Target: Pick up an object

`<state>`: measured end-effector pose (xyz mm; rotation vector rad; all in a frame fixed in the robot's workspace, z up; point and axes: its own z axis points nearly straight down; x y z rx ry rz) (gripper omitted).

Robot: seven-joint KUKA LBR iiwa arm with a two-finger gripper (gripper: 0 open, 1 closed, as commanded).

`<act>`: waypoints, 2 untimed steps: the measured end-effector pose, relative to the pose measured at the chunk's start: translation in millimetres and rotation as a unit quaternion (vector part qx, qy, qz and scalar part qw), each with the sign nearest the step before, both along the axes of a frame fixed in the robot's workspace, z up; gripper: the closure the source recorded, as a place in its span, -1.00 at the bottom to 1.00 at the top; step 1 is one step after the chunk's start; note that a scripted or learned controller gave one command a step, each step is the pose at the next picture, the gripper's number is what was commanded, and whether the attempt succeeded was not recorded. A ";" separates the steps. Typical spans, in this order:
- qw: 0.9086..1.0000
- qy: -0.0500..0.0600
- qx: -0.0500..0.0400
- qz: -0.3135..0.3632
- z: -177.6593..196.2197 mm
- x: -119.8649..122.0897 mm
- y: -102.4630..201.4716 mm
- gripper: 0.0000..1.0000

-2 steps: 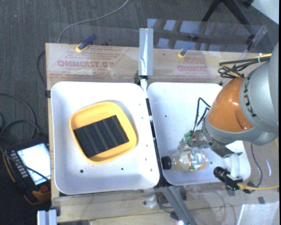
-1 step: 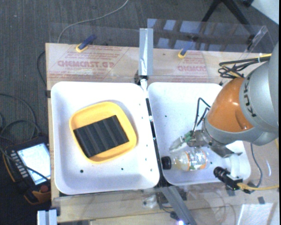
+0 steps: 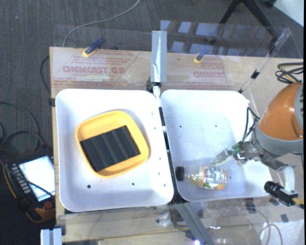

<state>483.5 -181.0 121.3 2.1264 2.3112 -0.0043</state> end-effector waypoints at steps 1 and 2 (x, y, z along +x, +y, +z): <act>0.997 -0.008 -0.004 0.081 -28.8 4.2 44.1 -1.00; 0.996 0.000 0.000 -0.093 -6.8 31.2 -1.9 -1.00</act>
